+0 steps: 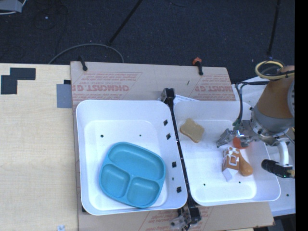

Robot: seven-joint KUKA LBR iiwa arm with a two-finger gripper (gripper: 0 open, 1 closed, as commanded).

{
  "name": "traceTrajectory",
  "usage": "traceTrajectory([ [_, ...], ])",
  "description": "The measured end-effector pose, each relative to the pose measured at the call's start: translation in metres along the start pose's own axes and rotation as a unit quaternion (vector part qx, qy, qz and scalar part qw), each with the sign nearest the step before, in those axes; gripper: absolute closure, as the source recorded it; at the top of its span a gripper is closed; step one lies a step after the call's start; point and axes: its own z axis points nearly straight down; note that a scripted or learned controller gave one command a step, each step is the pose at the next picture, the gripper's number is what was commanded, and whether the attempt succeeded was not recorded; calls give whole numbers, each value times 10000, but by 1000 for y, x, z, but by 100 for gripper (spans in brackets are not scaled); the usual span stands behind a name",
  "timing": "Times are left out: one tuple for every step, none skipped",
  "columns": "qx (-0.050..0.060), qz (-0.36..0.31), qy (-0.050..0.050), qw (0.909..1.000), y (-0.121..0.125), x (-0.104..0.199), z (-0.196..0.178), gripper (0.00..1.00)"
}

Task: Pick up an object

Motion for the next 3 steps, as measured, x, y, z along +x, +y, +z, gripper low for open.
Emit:
traceTrajectory([
  [-19,11,-12,10000,1,-1,-11,100],
  [-44,17,-33,10000,-3,-3,-54,100],
  [-56,6,-38,10000,-5,-5,-117,100],
])
